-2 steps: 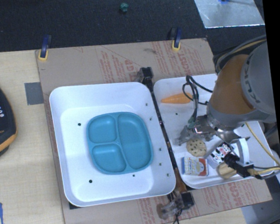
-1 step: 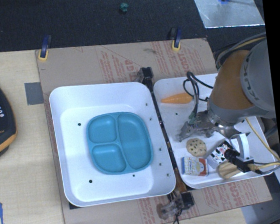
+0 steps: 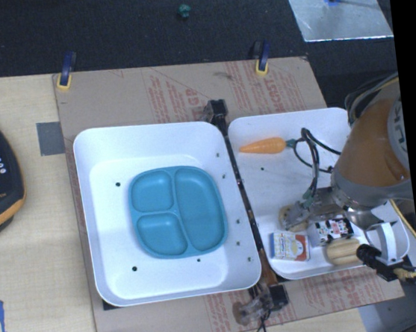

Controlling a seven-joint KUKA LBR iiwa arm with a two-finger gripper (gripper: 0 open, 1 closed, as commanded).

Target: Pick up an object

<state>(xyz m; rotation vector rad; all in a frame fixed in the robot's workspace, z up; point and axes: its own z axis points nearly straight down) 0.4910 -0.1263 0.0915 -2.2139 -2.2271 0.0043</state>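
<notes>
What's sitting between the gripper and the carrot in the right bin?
Nothing visible. The gripper is low in the right bin, and the carrot lies near the bin's far edge with bare white floor between them. The small carton lies nearer the camera, off that line.

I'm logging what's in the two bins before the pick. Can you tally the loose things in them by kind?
Blue divided plate: 1
Toy carrot: 1
Small printed carton: 1
Tan cylindrical block: 1
Total: 4, counting what can be made out; the clutter around the claw is too small to sort.
</notes>
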